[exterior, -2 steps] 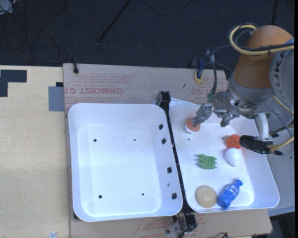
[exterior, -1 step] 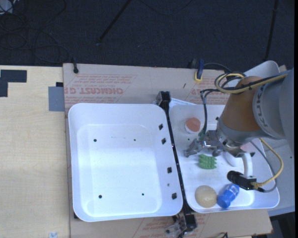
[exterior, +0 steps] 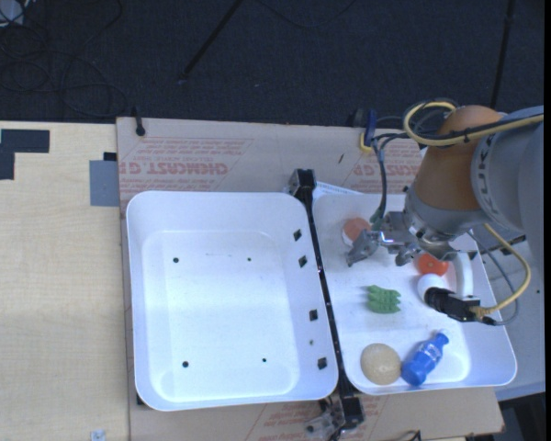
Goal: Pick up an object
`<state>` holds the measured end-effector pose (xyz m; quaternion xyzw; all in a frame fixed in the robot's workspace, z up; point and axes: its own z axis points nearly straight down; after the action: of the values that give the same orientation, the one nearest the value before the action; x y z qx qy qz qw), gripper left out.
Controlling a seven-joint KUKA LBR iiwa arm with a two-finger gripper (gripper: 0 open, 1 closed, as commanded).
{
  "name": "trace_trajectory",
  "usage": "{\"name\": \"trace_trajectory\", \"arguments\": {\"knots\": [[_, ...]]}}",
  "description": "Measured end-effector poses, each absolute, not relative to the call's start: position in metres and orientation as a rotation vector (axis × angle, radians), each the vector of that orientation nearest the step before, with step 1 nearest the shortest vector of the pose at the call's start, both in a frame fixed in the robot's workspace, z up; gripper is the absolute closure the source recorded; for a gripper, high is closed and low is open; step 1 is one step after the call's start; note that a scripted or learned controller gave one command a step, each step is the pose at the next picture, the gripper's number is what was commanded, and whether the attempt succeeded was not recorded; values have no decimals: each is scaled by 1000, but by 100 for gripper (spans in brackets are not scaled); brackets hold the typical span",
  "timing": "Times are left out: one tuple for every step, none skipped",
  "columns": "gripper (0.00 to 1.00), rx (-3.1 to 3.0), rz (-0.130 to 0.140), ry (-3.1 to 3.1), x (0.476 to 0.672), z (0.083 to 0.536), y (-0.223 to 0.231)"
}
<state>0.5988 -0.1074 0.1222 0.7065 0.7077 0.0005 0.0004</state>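
My gripper (exterior: 383, 250) hangs over the upper middle of the right bin (exterior: 496, 367). It is open, its two grey fingers spread apart with nothing between them. A green toy (exterior: 382, 299) lies just below the gripper toward the front. A salmon-coloured piece (exterior: 354, 229) sits beside the left finger (exterior: 361, 248), and an orange-red piece (exterior: 432, 265) lies to the right of the other finger. At the bin's front rest a beige ball (exterior: 380, 363) and a blue bottle (exterior: 424, 358), touching each other.
The left bin (exterior: 147, 246) stands next to the right one, with a black divider strip (exterior: 314, 274) between them. The arm's orange band and grey body (exterior: 468, 173) loom over the right bin's back right corner. Cardboard lies under both bins.
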Motion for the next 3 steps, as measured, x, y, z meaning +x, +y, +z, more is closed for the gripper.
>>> {"name": "trace_trajectory", "arguments": {"knots": [[0, 2216, 1, 2225, 646, 86, -115], [0, 2228, -6, 2224, 597, 87, -90], [0, 2228, -6, 2221, 540, 121, -105]]}}
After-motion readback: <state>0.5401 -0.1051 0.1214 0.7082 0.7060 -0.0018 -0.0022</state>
